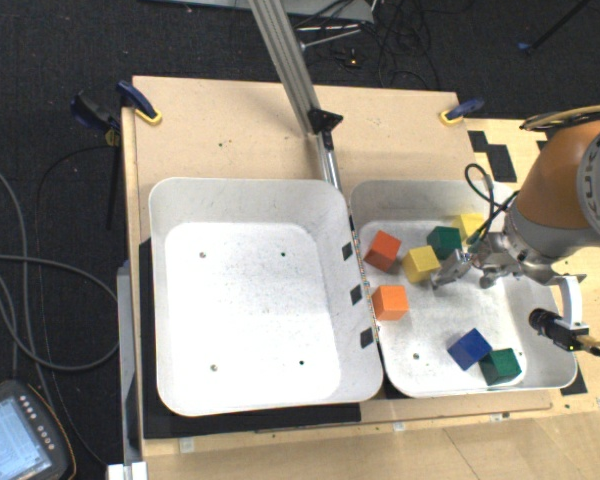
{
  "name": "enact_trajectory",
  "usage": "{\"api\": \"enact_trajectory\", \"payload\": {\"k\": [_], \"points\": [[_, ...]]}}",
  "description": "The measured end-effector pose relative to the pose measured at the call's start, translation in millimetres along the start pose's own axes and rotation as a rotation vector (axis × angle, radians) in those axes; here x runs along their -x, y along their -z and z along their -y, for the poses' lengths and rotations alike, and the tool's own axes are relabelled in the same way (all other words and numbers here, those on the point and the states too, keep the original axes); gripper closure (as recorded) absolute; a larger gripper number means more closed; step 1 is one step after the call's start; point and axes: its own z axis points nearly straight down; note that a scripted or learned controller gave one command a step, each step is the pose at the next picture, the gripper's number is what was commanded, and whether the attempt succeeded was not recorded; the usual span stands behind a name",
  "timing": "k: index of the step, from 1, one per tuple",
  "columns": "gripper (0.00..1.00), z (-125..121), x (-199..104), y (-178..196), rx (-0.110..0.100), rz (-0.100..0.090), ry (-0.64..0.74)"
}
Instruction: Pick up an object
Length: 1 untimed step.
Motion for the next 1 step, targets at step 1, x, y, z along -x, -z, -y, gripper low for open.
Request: {"api": "enact_trajectory", "payload": {"k": [1], "points": [[1.0, -1.5, 1.3, 14.4, 0.008, 0.003, -0.003]]}}
